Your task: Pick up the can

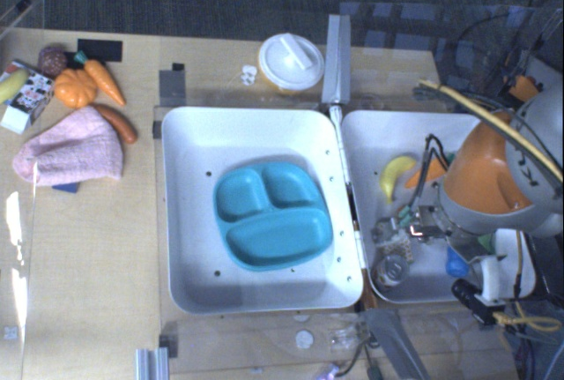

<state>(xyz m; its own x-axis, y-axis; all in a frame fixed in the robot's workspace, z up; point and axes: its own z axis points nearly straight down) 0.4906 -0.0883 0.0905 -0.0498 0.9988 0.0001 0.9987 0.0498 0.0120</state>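
A silver can (391,270) stands in the front left corner of the right bin (366,149), its round top facing up. My gripper (397,233) hangs directly behind and above the can, close to its rim, at the end of the grey arm with the orange band (485,175). I see nothing lifted off the bin floor.
A yellow banana (397,175) lies at the back of the right bin and a small blue object (456,264) sits to the right of the can. The left bin (189,193) holds a blue divided plate (273,212). A white lid (292,61), pink cloth (70,149) and toy vegetables (88,87) lie on the bench.
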